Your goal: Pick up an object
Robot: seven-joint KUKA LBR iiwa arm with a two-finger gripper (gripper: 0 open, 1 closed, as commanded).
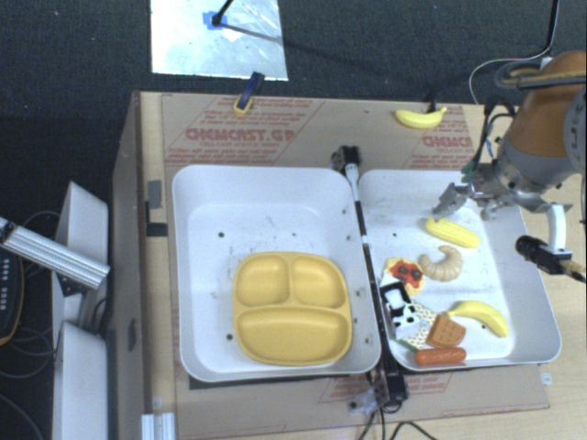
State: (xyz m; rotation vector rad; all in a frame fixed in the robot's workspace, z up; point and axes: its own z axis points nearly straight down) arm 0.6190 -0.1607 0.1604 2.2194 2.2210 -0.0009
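The grey two-finger gripper (451, 203) hangs with its fingers spread over the right white bin's (532, 337) back half, tips just above a yellow plastic banana (452, 232), gripping nothing. Toward the front edge lie a tan croissant (443, 264), another banana (481, 315) and a red sausage (439, 357). The left bin (206, 209) carries a yellow divided plate (293, 307).
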